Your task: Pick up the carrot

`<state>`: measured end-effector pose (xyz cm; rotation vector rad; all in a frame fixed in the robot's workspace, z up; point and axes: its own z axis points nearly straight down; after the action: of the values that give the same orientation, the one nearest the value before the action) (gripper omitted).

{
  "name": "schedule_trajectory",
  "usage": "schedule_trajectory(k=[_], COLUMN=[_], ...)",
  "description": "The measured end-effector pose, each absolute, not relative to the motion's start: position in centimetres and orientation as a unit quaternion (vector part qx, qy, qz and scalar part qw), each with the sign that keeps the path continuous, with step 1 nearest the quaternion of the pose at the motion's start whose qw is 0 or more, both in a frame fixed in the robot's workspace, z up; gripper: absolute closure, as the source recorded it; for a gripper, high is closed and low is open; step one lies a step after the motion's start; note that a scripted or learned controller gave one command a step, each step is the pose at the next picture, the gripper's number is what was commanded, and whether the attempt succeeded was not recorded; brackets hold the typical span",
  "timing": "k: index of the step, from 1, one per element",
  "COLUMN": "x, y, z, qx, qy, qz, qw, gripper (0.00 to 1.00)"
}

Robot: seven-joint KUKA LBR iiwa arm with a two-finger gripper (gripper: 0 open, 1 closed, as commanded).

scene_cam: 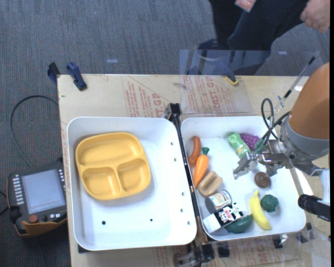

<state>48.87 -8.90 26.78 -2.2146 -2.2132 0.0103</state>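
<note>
The carrot [200, 168], orange with a small green top, lies lengthwise in the right bin [222, 124] near its left wall, just below a red sausage [196, 146]. My gripper [253, 173] hangs over the middle of the right bin, to the right of the carrot and apart from it. Its fingers [239, 170] stand spread open with nothing between them. A brown round piece [262, 179] lies just below the gripper.
Around the carrot lie a bread roll [210, 182], a can [220, 198], a carton [228, 214], a banana [260, 211], broccoli [270, 203], a pale green piece [236, 143] and purple grapes [249, 139]. The left bin [128, 227] holds a yellow divided plate [112, 164].
</note>
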Motion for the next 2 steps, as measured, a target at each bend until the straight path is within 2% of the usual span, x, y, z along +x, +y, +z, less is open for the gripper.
schedule_trajectory(k=[1, 2], x=[53.2, 58.3], y=[-4.9, -8.5], z=[18.1, 11.1], qx=[-0.791, -0.874], qy=[-0.612, -0.486], qz=[0.0056, 0.0054], qw=[0.007, 0.005], gripper=[0.0, 0.0])
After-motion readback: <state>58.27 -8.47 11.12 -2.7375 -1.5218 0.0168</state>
